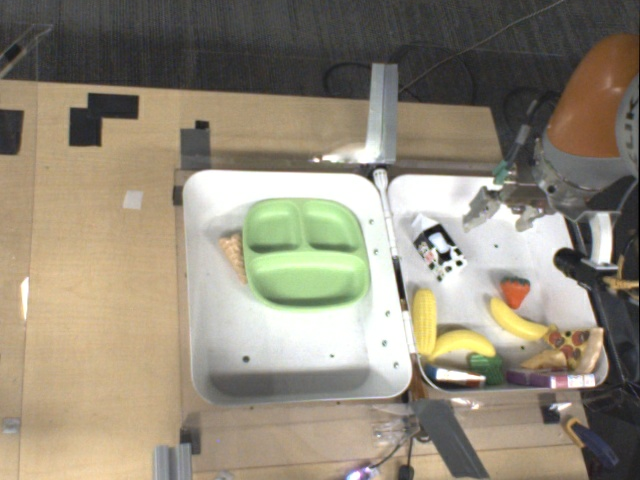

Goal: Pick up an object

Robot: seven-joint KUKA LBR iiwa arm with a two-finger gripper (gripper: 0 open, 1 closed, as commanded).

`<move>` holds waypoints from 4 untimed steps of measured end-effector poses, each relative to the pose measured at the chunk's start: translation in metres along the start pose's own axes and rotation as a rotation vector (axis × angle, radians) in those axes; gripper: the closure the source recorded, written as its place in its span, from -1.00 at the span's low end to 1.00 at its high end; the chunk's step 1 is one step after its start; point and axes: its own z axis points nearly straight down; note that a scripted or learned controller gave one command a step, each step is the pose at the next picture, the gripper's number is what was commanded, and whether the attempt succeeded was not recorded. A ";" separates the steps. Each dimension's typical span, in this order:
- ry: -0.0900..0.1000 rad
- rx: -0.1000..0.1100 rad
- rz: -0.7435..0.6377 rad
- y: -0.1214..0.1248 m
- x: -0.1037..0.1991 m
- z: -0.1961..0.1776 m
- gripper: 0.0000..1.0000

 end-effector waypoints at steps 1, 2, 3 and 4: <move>-0.007 -0.043 -0.117 0.019 0.022 0.083 -1.00; -0.009 -0.063 -0.153 0.008 0.029 0.091 -1.00; -0.002 -0.019 -0.154 -0.016 0.026 0.109 -1.00; -0.001 -0.017 -0.151 -0.016 0.026 0.100 1.00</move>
